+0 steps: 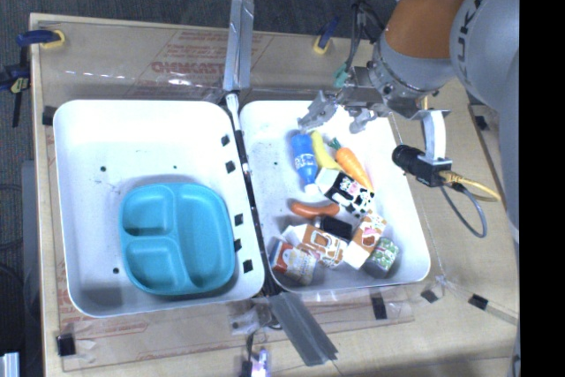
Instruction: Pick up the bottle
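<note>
A small blue bottle (305,158) with a white label lies in the right bin (265,190), near its back middle, beside a yellow item (323,153) and an orange carrot (351,162). My gripper (339,116) hangs just above the bin's back edge, slightly right of and behind the bottle. Its two grey fingers (315,113) are spread apart with nothing between them.
The right bin also holds a cow-patterned box (351,193), a sausage (312,209), small cartons (320,245) and a can (383,256). The left bin (88,154) holds a teal divided tray (177,236). A metal divider (237,49) runs between the bins.
</note>
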`<state>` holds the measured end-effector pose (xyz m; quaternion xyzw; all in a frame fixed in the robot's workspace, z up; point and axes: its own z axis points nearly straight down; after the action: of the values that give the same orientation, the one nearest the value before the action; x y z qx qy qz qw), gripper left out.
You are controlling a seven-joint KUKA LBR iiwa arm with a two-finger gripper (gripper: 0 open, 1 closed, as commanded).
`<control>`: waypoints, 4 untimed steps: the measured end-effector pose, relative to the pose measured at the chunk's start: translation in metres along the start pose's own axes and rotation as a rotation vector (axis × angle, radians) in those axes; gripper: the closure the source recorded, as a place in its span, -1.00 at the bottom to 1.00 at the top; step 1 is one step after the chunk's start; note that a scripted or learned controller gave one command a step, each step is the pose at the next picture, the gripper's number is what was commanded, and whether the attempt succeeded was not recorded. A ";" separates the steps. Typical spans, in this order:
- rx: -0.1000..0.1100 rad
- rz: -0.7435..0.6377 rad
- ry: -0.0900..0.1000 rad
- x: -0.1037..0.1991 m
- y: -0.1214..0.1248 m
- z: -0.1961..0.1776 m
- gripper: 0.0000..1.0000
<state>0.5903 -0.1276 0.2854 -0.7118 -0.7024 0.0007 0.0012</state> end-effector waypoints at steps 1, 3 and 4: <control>0.003 0.025 -0.002 0.005 0.033 0.105 -1.00; -0.001 0.152 -0.002 -0.024 0.035 0.193 -1.00; 0.001 0.147 -0.002 -0.023 0.035 0.183 1.00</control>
<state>0.6246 -0.1510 0.1020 -0.7614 -0.6482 0.0018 0.0010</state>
